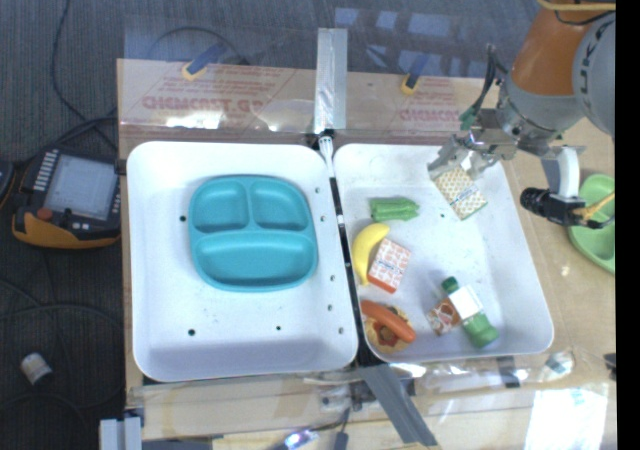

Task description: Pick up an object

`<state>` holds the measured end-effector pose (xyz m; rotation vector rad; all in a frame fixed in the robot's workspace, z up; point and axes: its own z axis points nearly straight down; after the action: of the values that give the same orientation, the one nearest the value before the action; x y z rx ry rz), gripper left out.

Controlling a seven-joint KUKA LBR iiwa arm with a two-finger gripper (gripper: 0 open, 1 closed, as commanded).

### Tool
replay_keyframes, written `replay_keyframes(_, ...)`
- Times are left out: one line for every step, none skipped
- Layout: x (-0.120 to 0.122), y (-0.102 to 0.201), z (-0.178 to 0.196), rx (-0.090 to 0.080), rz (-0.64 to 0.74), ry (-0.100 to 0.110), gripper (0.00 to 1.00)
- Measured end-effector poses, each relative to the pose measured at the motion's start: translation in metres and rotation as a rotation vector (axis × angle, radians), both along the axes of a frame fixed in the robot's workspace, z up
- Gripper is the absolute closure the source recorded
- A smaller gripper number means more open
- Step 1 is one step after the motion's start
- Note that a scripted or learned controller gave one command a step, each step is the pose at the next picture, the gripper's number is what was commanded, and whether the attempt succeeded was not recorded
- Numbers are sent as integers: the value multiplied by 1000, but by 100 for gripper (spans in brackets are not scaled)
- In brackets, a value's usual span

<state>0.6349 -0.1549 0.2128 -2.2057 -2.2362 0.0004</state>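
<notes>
The hand [470, 153] is gripping a pale patterned packet [461, 188], which is hanging tilted from its fingers over the far part of the right bin [530, 268]. Nearer in that bin, a green block [393, 208], banana [368, 248], small carton [389, 265], carrot [388, 324] and green bottle [470, 313] are lying.

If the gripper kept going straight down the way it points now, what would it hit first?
Most likely the small speckled packet, which lies right under the gripper near the back of the right bin. Depth is hard to judge from this slanted view, so it may already be touching it.
</notes>
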Motion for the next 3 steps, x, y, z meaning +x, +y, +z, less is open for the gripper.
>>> replay_keyframes(0,0,0,0,0,1,0)
replay_keyframes(-23,-14,-103,-2,-75,1,0)
replay_keyframes(-24,-14,-103,-2,-75,2,0)
